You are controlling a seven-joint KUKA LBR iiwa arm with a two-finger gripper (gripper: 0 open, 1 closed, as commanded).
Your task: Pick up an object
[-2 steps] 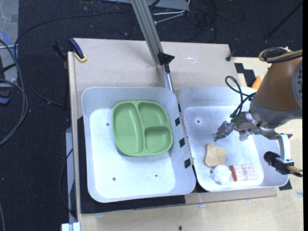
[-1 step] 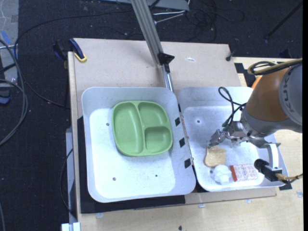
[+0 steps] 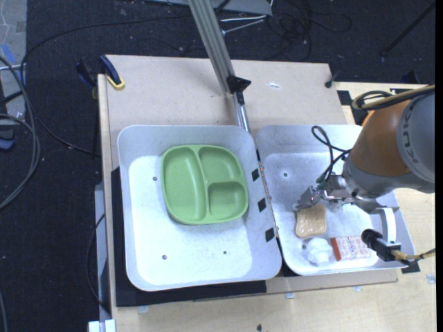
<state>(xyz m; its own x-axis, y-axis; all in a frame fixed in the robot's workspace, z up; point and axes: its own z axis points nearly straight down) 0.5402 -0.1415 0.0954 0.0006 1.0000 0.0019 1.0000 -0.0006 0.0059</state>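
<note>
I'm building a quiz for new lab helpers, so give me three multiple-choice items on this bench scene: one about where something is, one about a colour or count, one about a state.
1. Where does the green divided plate lie?
A. In the left bin
B. In the right bin
C. On the bare bench

2. How many compartments does the plate have?
A. Two
B. Three
C. Five

3. How does the tan toast-like piece lie?
A. Flat on the right bin's floor
B. Stacked on the plate
C. Hanging over the bin's rim

Answers:
1 A: the plate sits inside the left bin.
2 B: its ridges mark off one long section and two smaller ones.
3 A: it lies flat on the floor of the right bin, just below the gripper, beside a white lump and a red-and-white packet.
</note>
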